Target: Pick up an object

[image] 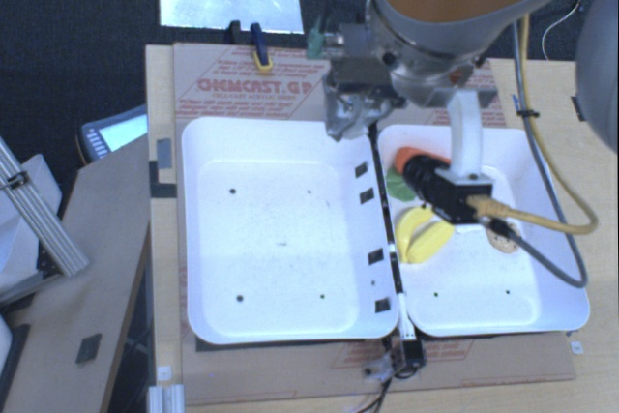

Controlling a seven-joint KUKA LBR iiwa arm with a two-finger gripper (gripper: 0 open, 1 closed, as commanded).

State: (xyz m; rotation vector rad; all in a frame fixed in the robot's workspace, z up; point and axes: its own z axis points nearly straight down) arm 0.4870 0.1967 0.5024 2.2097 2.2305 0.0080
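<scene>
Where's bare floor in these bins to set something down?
The left bin is bare across its floor. In the right bin, only the near strip is free, below the yellow object. Its far half is crowded: orange object, green object, gripper.

Wood worktop (116, 208) w/ cardboard sheet (247, 87); on it 2 white bins, left (276, 232) & right (484, 300), touching.
</scene>
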